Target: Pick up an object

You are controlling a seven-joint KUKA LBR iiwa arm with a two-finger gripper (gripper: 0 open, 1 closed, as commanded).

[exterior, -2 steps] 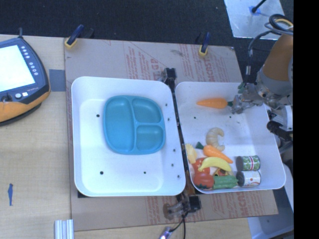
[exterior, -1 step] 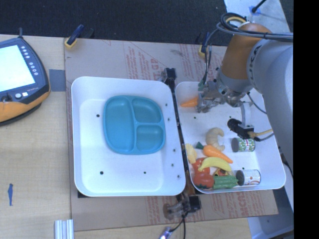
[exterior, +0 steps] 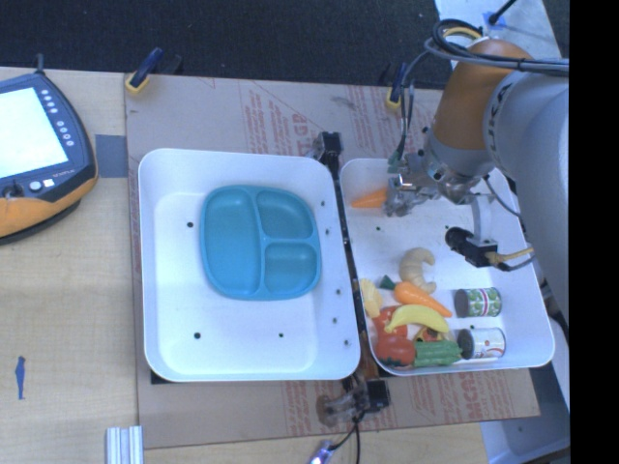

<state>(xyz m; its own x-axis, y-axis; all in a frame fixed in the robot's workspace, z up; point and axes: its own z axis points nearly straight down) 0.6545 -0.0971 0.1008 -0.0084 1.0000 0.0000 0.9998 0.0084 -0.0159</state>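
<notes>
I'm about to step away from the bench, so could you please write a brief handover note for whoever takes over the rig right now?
Gripper: low at the far end of the right bin, beside a small carrot; no object seen between its fingers.
Things: toy food and two cans piled at that bin's near end; blue divided plate in the left bin.
Done: nothing lifted.
Left: grasp and lift an object.
</notes>
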